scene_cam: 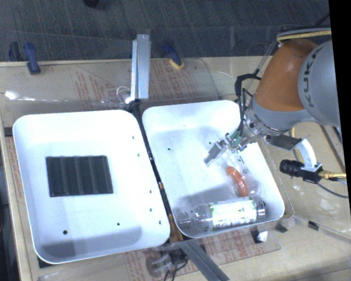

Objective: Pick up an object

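Note:
My gripper hangs over the right bin, near its right side, reaching in from the right. Just below the gripper an orange object in clear wrapping lies on the bin floor, apart from the gripper. Along the bin's front wall lies a clear plastic bottle with a green and white label on its side. A dark ribbed rectangular pad lies flat in the left bin.
A metal divider post stands behind the seam between the bins. Blue clamps grip the bench's back edge. A black cylindrical fixture sits right of the right bin. Bare floor shows in the right bin's left half.

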Available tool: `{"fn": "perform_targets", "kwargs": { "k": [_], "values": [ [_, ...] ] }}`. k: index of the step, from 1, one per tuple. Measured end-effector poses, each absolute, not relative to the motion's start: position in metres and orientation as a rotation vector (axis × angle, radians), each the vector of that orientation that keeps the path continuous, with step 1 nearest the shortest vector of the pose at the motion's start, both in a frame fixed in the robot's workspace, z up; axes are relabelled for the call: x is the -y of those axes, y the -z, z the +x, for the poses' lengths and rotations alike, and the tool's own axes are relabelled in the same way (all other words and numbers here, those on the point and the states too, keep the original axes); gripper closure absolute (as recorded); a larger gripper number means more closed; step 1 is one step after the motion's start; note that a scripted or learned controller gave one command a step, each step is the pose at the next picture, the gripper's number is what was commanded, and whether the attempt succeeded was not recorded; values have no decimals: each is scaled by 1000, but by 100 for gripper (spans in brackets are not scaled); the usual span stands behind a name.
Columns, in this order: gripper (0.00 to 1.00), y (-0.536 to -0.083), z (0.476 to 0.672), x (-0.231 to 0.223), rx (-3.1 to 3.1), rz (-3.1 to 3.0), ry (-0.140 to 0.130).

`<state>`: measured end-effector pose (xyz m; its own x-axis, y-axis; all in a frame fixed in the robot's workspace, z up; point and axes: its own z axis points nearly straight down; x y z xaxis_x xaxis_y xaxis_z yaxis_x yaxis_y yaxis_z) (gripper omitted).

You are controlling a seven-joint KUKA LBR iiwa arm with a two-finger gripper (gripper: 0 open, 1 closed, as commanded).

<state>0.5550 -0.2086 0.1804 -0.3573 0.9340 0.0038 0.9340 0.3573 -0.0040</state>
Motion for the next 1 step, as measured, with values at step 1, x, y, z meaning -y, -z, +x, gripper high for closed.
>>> {"fn": "perform_targets", "kwargs": {
  "k": [1],
  "values": [
    [0,-190,551,209,2593,-1772,-1]
  ]
}}
